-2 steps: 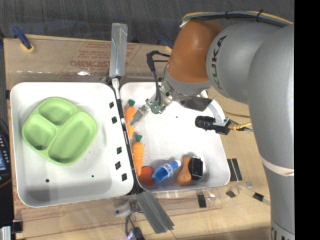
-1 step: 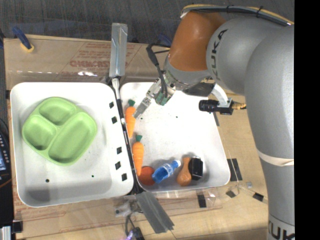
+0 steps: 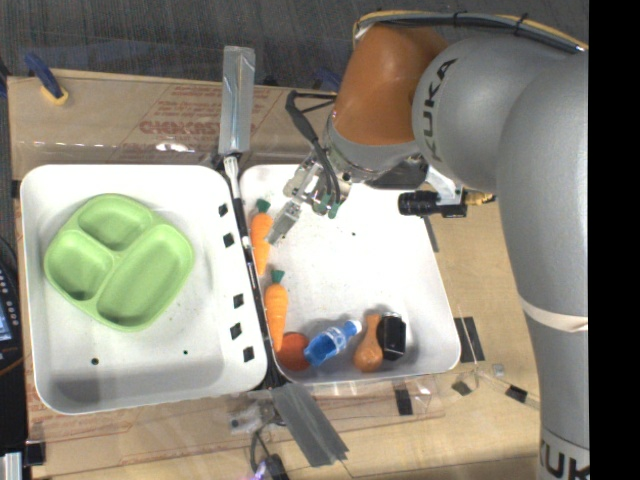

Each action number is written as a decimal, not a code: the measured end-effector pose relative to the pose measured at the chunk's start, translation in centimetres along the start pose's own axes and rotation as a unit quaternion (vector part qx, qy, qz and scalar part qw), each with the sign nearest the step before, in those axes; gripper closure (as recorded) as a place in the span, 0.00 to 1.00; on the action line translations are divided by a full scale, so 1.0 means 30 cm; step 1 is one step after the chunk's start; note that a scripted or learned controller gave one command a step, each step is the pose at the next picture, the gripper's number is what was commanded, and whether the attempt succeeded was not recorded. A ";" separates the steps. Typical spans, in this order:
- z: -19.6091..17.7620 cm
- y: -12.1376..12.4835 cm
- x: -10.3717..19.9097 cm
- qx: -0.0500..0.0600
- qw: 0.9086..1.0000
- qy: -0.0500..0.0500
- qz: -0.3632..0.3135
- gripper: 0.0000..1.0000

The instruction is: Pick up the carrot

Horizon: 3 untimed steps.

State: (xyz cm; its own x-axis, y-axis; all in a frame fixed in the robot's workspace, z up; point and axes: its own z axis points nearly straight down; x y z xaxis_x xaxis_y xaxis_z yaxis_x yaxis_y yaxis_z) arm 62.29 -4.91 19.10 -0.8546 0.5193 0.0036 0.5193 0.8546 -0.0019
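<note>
Under white bins [image 3: 420, 268], cardboard-covered bench [image 3: 150, 108]

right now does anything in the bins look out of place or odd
Nothing is spilled or broken. The right bin has its items crowded along the left wall and front edge, two carrots among them. The green tray sits flat.

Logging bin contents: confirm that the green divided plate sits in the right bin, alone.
Wrong bin. The camera view shows the green divided plate in the left bin, alone there. The carrots lie in the right bin.
</note>
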 end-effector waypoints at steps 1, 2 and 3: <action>0.001 -0.056 0.131 0.000 0.997 -0.001 -0.077 0.00; 0.002 -0.109 0.211 0.000 0.986 0.000 -0.169 0.00; 0.194 -0.268 0.178 0.000 0.987 0.000 -0.159 0.00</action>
State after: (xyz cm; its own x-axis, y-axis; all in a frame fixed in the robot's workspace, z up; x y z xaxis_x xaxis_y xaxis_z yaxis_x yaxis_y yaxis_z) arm 53.53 -9.02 13.32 -0.9744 0.2250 0.0031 0.2250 0.9744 -0.0006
